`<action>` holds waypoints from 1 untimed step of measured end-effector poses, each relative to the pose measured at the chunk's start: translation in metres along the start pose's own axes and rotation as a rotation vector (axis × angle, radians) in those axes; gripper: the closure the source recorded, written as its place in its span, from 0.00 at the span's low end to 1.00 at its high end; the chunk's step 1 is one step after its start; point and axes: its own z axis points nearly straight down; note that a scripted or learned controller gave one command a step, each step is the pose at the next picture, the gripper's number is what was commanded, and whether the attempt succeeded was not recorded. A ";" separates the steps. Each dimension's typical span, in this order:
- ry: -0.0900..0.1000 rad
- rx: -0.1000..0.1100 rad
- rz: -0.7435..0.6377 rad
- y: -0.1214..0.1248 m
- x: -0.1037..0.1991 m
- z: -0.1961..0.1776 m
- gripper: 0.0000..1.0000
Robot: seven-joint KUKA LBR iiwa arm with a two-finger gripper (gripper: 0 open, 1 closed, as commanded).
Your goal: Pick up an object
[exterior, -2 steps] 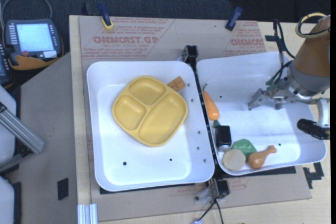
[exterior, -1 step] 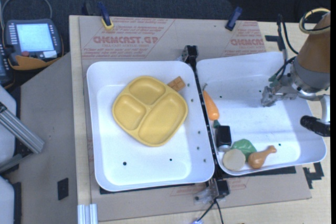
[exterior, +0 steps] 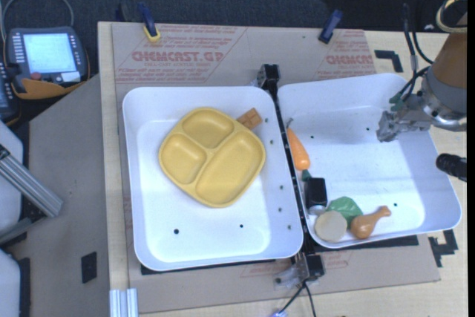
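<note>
White right bin [exterior: 415, 182] under end effector [exterior: 387, 128], nothing held.

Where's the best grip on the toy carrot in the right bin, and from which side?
Take the carrot across its orange middle, coming straight down. It lies flat, long axis along the right bin's left wall, so the fingers likely need to close across its narrow width. The wall sits close on one side, leaving little room there. The gripper is over the bin's far right part.

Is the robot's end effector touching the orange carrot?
Apart. The camera view shows the end effector over the right bin's far side, with bare white bin floor between it and the carrot by the left wall.
</note>
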 end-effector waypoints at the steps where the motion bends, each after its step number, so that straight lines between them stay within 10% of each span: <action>1: -0.001 -0.001 0.000 0.002 0.000 -0.049 1.00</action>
